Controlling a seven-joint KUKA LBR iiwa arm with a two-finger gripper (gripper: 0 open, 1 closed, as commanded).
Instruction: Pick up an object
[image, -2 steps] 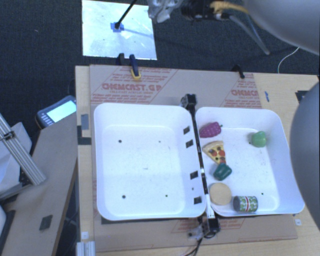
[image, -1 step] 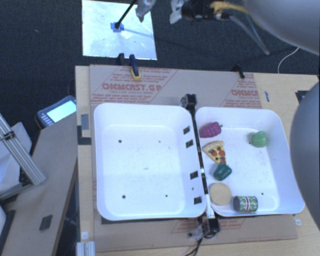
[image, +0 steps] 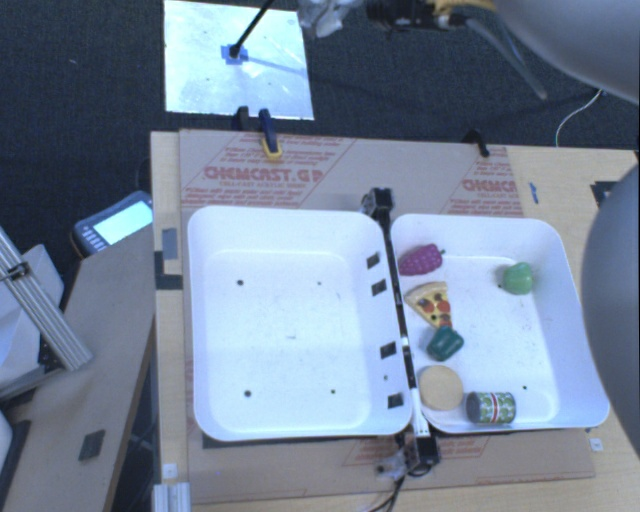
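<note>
The right bin (image: 560, 330) holds several small items. A purple bunch of grapes (image: 421, 259) lies at its far left and a green apple (image: 517, 278) sits toward the far right. A pizza slice (image: 432, 304), a dark green pepper (image: 445, 344) and a tan round bun (image: 440, 386) run down the left side. A small can (image: 490, 407) lies on its side at the near edge. My gripper (image: 322, 14) is at the top edge of the camera view, raised well away from both bins. Part of the grey arm (image: 615, 290) blurs along the right.
The left bin (image: 280, 330) sits beside the right one on a cardboard sheet (image: 330, 170). A shiny metal plate (image: 238, 60) lies beyond the bench. A yellow clamp (image: 270, 145) grips the far edge. A small screen device (image: 115, 225) rests at left.
</note>
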